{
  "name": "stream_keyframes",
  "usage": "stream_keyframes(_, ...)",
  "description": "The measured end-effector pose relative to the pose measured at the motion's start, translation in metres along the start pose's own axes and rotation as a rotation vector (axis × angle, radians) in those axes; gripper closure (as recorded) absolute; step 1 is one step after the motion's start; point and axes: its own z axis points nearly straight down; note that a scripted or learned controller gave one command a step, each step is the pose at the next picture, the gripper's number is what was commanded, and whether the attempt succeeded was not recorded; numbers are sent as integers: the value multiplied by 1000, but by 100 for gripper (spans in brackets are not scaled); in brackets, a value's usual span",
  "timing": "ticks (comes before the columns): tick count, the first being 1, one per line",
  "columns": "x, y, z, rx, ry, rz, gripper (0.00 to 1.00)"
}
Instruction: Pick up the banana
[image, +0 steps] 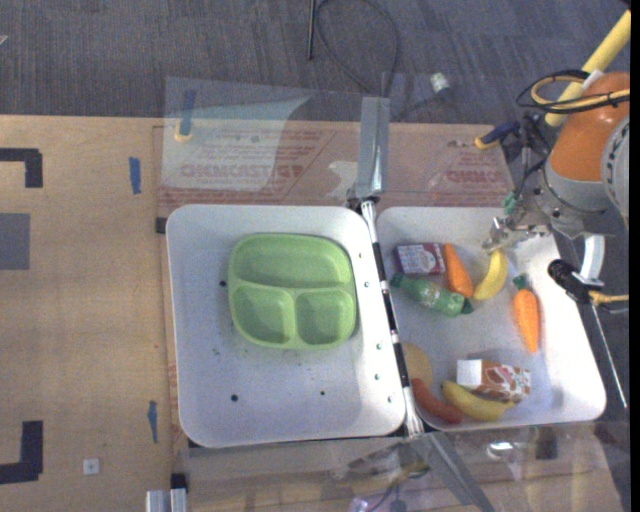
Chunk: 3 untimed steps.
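Two bananas lie in the right bin (575, 400). One banana (490, 276) curves upright near the bin's back, beside an orange carrot (457, 270). The other banana (476, 402) lies flat at the front, under a snack box (497, 378). My gripper (508, 234) hangs over the back right of this bin, just above and slightly right of the upper banana's top end. I see nothing held in it.
Around the upper banana are a red packet (419, 259), a green bottle (432, 295) and a second carrot (527, 317). A red pepper (433, 402) lies at the front. The left bin (200, 390) holds a green divided plate (292, 290). Cables hang by the arm.
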Motion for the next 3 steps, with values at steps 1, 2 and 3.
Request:
stream_keyframes(1, 18, -2, -104, 3, -4, 540, 100)
stream_keyframes(2, 51, -1, -122, 4, -3, 511, 100)
stream_keyframes(3, 52, -1, -122, 4, -4, 510, 0)
